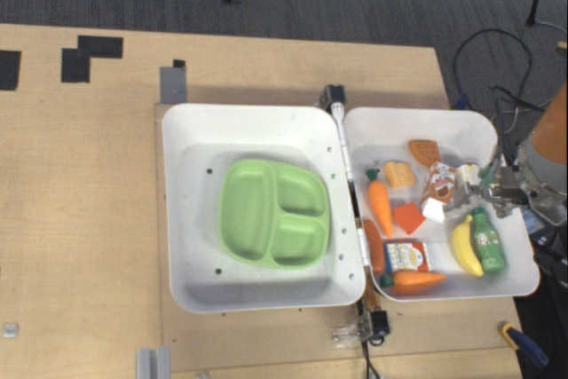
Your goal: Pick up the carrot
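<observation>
Hovering low over the right shallow white plastic bin (510, 275), the metal two-finger gripper (491, 188) sits near that bin's right wall, just above the green bottle (486, 241) and yellow banana (464, 247); whether its jaws are apart or closed I cannot tell. Well apart to its left lies the orange carrot with green top (380, 203), near the bin's left wall. On the wooden counter (80, 217), the left white bin (191, 133) holds a light-green divided tray (272, 211).

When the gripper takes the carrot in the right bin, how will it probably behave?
The carrot looks like smooth moulded plastic, so probably stiff, light and rather slippery. Its round, tapering body may roll or slide out of a pinch. Neighbours lie close, so nudging it may shift them.
</observation>
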Controlling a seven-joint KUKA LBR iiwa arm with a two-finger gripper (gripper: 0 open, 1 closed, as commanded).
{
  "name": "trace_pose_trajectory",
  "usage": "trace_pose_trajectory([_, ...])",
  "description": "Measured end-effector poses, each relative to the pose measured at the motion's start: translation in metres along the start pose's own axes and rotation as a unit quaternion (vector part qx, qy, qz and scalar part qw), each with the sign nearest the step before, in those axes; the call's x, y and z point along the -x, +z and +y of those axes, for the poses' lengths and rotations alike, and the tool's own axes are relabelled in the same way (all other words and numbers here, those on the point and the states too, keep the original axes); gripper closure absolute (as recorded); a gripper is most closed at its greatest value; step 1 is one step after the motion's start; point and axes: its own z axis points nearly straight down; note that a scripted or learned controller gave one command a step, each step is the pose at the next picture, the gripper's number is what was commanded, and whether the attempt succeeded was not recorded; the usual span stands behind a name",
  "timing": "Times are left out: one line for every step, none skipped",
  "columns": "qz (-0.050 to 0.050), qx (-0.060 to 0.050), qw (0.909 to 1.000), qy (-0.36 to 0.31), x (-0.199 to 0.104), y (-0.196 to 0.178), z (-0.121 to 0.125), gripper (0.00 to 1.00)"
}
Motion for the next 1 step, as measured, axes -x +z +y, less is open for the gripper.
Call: trace_pose_trajectory([0.001,-0.001,1.0000,0.007,-0.0798,0.0719,-0.0101,0.00])
